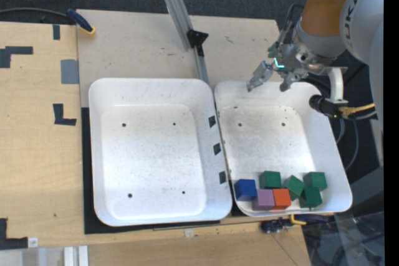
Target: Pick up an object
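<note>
Blocks point(280, 190) lying clustered at right bin's point(324, 134) near edge, untouched | gripper point(271, 80) hovering over far rim, fingers spread, carrying nothing | I am judging pickup not yet begun

**A:** ok quick headcount from where I'm standing: two white bins, the left bin point(149, 149) and the right bin point(277, 134).

**B:** and blocks?

**A:** I count seven, all bunched up. Four green ones point(270, 179) point(295, 184) point(315, 180) point(310, 197), one blue block point(245, 189), one purple block point(265, 198), one orange block point(282, 197).

**B:** arms?

**A:** just one arm point(340, 6), with one gripper point(272, 79) on it.
</note>
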Action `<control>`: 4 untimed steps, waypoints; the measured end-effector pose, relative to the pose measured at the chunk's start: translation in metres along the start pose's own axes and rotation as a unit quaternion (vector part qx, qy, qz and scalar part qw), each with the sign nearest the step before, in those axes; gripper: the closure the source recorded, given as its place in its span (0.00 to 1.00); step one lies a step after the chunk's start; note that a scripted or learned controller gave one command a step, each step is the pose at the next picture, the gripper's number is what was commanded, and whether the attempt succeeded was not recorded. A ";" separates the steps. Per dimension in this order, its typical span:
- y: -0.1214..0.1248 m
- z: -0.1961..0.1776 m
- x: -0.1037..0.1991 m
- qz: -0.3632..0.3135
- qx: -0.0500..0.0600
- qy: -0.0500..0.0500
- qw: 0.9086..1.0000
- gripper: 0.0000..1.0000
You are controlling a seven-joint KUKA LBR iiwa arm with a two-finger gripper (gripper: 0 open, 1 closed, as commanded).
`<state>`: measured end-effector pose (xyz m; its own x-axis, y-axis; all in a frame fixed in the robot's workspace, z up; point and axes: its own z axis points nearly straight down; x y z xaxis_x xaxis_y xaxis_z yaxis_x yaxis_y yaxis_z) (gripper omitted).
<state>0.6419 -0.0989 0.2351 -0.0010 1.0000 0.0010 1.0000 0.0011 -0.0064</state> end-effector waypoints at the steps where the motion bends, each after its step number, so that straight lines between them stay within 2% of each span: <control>1: 0.001 -0.003 0.000 -0.001 -0.002 0.000 1.000 0.00; 4: -0.012 0.147 0.000 0.000 0.000 -0.001 1.000 0.00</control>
<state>0.6286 -0.0991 0.0884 -0.0016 1.0000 -0.0008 1.0000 0.0015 -0.0063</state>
